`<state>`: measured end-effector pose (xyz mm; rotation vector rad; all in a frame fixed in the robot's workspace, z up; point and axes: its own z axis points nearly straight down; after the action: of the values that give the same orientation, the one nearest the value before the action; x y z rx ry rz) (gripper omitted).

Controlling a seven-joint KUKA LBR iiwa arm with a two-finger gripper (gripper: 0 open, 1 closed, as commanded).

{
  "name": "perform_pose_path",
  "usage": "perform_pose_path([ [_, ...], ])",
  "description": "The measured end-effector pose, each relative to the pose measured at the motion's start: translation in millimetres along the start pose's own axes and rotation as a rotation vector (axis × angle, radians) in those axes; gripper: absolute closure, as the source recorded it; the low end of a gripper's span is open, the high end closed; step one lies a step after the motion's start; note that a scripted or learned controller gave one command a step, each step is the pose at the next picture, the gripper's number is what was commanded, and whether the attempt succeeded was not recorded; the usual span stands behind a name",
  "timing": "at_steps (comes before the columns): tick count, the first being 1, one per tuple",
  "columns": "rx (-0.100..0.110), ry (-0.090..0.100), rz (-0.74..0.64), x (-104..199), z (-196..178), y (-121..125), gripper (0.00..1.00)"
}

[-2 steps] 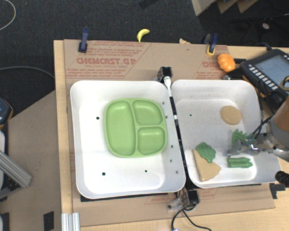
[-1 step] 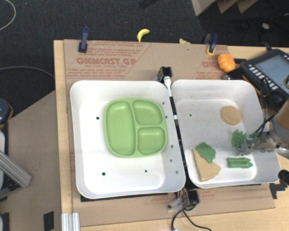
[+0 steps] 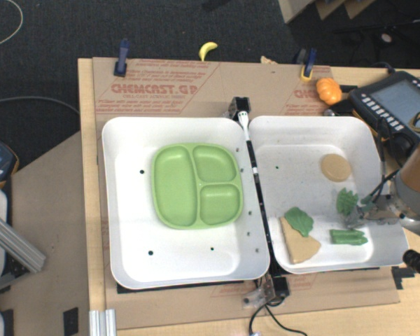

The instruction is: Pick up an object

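Where my jaws hang low in the right bin, a green leafy piece sits touching them; whether they're apart, I cannot tell.

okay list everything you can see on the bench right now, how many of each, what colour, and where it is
white bins: 2, white, side by side on the bench
divided plate: 1, light green, middle of the left bin
round flat piece: 1, tan, upper part of the right bin
leafy pieces: 2, green, one lower left in the right bin, one beside the gripper
long flat piece: 1, green, lower right of the right bin
wedge piece: 1, tan, bottom of the right bin
clamps: 2, blue, bench's far edge
small curved item: 1, yellow, far edge
round item: 1, orange, far right corner
gripper: 1, grey, low over the right bin's right side
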<state>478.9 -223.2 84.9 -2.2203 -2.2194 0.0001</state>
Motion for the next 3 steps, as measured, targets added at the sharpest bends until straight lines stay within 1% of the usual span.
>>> perform_pose_path([
  [1,-0.011,-0.006,-0.007,1,-1,102,1.0],
  [2,-0.007,-0.004,-0.002,0,-11,98,1.0],
  [3,-0.008,-0.006,-0.003,0,-21,98,1.0],
])
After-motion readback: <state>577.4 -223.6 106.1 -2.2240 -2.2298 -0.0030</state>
